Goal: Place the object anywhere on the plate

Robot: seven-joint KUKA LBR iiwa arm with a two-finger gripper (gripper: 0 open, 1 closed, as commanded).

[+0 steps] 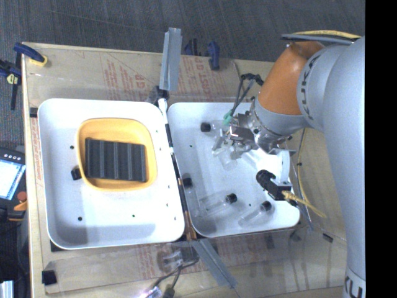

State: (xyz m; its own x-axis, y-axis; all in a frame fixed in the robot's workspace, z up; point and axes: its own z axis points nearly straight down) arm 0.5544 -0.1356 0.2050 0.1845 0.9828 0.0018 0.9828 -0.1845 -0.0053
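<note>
From above, the yellow plate sits in the left bin, waiting. The gripper hangs low over the right bin, among small clear things with black caps. I cannot tell if it holds anything.

The bins look like smooth, glossy white plastic; the bench is matt raw wood; the arm appears satin grey.
</note>
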